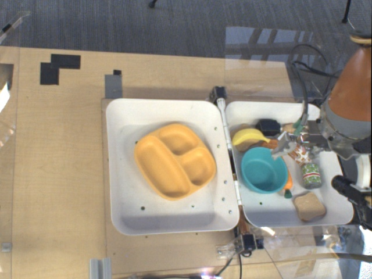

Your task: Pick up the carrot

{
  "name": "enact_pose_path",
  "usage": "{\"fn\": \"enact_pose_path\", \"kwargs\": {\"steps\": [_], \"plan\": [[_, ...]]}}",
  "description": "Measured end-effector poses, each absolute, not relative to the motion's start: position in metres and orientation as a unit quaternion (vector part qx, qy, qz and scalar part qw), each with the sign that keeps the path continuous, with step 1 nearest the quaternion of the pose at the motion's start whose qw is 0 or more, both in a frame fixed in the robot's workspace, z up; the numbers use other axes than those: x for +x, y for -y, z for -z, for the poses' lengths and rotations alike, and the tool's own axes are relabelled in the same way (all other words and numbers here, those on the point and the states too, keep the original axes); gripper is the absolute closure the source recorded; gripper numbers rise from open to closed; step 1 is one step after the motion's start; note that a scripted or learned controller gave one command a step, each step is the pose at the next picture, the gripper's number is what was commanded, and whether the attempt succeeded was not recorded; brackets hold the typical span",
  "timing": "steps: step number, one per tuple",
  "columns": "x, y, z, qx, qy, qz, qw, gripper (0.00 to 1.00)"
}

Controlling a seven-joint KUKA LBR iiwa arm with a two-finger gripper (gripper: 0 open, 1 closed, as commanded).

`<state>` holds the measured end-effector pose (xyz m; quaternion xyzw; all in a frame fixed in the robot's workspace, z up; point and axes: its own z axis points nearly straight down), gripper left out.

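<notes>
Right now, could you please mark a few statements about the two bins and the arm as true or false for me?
1. The yellow divided plate lies in the left bin. True.
2. The teal bowl sits in the left bin. False: it sits in the right bin.
3. The banana lies just beyond the teal bowl. True.
4. The carrot lies on the yellow divided plate. False: it shows at the teal bowl's right edge, mostly hidden.
5. The gripper hangs over the right bin. True.
</notes>
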<state>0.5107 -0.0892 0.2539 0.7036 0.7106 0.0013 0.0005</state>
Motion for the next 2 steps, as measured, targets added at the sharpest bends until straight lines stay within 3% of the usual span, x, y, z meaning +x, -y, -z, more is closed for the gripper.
{"fn": "enact_pose_path", "kwargs": {"steps": [1, 2], "plan": [[0.519, 0.105, -0.131, 0.765, -0.644, 0.0023, -0.004, 0.0], [0.492, 0.147, -0.09, 0.834, -0.551, -0.0052, 0.003, 0.0]]}}
